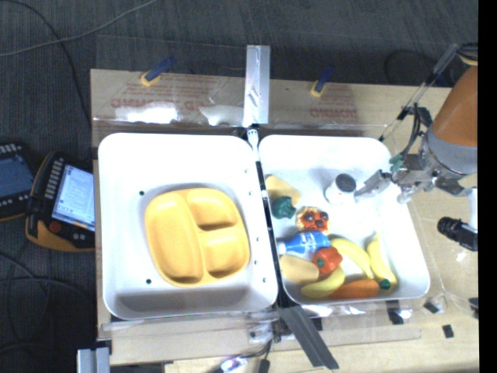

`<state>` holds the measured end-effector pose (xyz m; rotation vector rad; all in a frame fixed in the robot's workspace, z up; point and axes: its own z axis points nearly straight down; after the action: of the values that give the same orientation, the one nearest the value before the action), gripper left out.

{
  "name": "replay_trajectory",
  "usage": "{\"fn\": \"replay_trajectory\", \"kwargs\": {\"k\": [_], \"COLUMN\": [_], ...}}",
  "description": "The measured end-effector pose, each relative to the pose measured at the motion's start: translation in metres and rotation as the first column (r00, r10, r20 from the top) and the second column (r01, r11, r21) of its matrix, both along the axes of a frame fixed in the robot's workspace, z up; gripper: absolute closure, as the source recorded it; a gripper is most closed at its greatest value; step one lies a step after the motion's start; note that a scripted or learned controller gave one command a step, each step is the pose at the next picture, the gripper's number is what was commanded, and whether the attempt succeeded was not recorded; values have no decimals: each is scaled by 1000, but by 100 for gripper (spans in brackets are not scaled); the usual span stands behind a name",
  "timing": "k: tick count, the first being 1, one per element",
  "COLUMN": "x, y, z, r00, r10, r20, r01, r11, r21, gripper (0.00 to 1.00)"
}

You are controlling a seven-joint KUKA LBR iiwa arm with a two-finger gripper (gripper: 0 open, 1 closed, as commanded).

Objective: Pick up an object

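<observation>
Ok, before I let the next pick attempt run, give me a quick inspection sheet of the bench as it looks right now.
Surface: wooden bench bearing two white bins side by side.
Job's things: right bin holds a pile of toy food, including bananas, a carrot and a blue item; left bin holds a yellow divided tray.
Clutter: yellow and blue clips on the clear sheet behind the bins.
Grippers: gripper over the right bin's far right part, above the pile; nothing seen between its fingers.
Cables: black cable on the floor, far left.
Surroundings: dark carpet; handheld pendant left of the bench.
</observation>
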<state>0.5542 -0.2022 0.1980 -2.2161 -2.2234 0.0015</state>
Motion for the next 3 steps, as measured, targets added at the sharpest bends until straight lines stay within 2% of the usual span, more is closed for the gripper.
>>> {"fn": "replay_trajectory", "kwargs": {"k": [1,2,3], "x": [-42,-60,-61], "y": [-2,-8,-12], "z": [-94,-103,-97], "r00": [991,998,998], "r10": [-136,58,54], "r20": [-3,22,22], "r01": [136,-58,-54], "r11": [991,998,999], "r21": [2,5,-3], "gripper": [0,0,100]}}
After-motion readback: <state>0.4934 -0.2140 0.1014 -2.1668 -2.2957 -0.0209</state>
